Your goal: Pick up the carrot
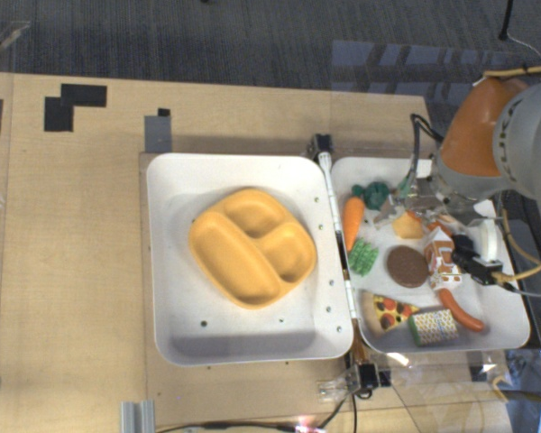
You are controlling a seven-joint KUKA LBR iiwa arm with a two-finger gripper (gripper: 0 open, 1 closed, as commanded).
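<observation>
The carrot (353,223) is a small toy one, bright orange, fat at the top and tapering to a point at the bottom, with a bit of green at its upper end. It lies lengthwise in the right-hand bin (514,330), close along that bin's left wall, just beside the divider between the two bins. Nothing is touching it from above; it sits free on the white floor.

Just up and to the right of it is a dark green leafy toy (374,194), and right below it a lighter green knobbly piece (363,257). Further right there is a round brown disc (407,266), and along the bottom of the bin a pizza slice (389,313), a speckled can on its side (433,327) and a red sausage (461,310).

The arm (514,142) comes in over the upper right corner of that bin, its orange band showing above the wrist. The claw (417,207) hangs over the upper middle of the bin, near a yellowish-orange lump (408,227), and well to the right of the carrot. From where I stand the cables and metal parts there are too cluttered; I cannot tell whether the claw is spread or pressed together, or whether it grips anything.

The left bin (180,332) holds a yellow divided dish (251,245), tilted a little across the middle
</observation>
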